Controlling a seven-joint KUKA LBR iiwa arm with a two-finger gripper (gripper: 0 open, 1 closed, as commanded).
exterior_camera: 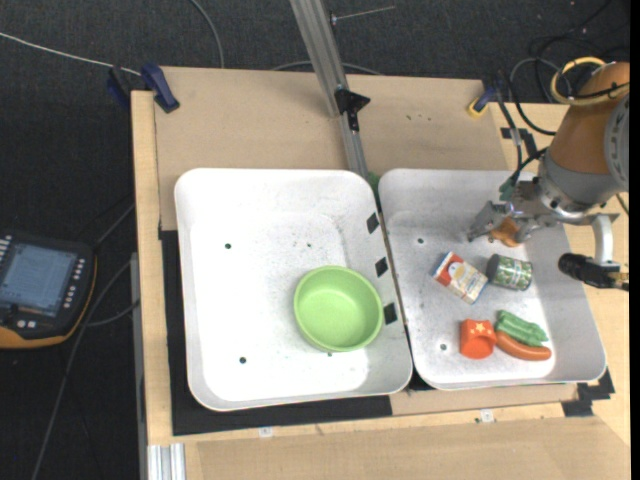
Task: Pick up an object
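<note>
**Operator:** Nearest your lens, what lies at the bottom of the frame?

**Observer:** You have the green bowl [338, 308], round, smooth and plastic-looking, sitting mouth-up in the lower right part of the left bin [215, 268]. Right of it, in the right bin [425, 203], you see a cluster of small things.

**Operator:** Where is the gripper against those?

**Observer:** Your gripper [503, 228] is in the upper right of the right bin, below the arm [585, 138]. A small orange-brown thing [510, 234] shows right at its tip, but whether the fingers grip it or are spread you cannot tell from this slant. Just below it lies the dark can [510, 273] on its side, long axis running left to right. Left of the can, touching or nearly so, is the small carton [459, 276], boxy with red and white faces, tilted so its long axis runs upper left to lower right.

**Operator:** And lower down?

**Observer:** You see a red toy vegetable [477, 338], and to its right a green piece [521, 327] lying over an orange carrot-like piece [527, 349], both pointing left to right with a slight downward slant.
</note>
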